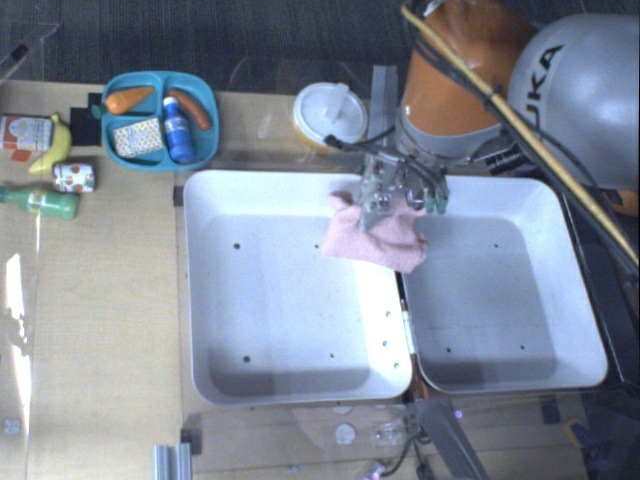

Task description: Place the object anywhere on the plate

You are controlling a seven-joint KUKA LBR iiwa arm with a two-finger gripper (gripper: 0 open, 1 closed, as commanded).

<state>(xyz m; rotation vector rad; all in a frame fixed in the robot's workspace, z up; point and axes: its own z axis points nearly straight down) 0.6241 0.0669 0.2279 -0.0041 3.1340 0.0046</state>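
A pink cloth (pixel 378 240) hangs bunched from my gripper (pixel 388 204), which is shut on its top edge. Cloth and gripper hover over the seam between the two white bins, near their far rims. A small round white plate with a yellow rim (pixel 330 114) stands on the bench just behind the left bin (pixel 215 268), up and to the left of the gripper. A blue sectioned plate (pixel 205 103) with toy food in it sits further left on the bench.
The right bin (pixel 560 298) lies under the arm's wrist. A banana (pixel 55 143), a small can (pixel 73 177), a green bottle (pixel 40 202) and a small carton (pixel 25 133) lie on the bench at the far left.
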